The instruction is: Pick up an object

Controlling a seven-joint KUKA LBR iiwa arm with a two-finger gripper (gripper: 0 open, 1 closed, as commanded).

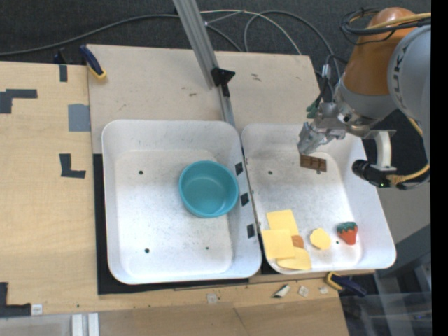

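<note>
Wooden bench (42, 187) carries both bins. From the right bin's (371, 257) near rim I note yellow pieces (283, 240) and a strawberry (348, 233); farther back, a brown block (313, 162) just below the gripper (309, 144). Finger spread: cannot tell.

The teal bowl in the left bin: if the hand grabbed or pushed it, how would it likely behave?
The teal bowl looks like rigid plastic, so probably stiff and light. It sits upright with its opening up, so it should slide rather than roll when pushed. Its smooth, curved wall may slip unless the rim is pinched.
</note>
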